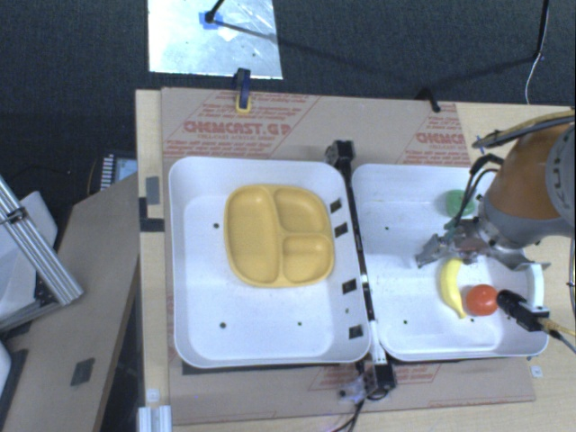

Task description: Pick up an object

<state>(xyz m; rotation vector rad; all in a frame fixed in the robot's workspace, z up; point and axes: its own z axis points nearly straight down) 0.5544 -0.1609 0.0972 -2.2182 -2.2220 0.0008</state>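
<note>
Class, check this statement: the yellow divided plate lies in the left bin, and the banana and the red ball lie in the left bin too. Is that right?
Not quite. The camera view shows the banana and red ball in the right bin, under the arm. The yellow divided plate does lie in the left bin.

A yellow banana (451,286) lies flat in the right-hand bin (396,331), its length running roughly from 12 to 6 o'clock with a slight curve, toward the bin's 4 o'clock corner. Touching its lower half at 3 o'clock sits a small round red-orange fruit (481,299) (perhaps a tomato; too small to tell). At the banana's 12 o'clock, apart from it, a pale green round object (453,202) rests near the bin's far wall, partly hidden. In the left-hand bin (193,331) a yellow three-compartment plate (277,234) lies flat, hollows up, around the middle.
</note>
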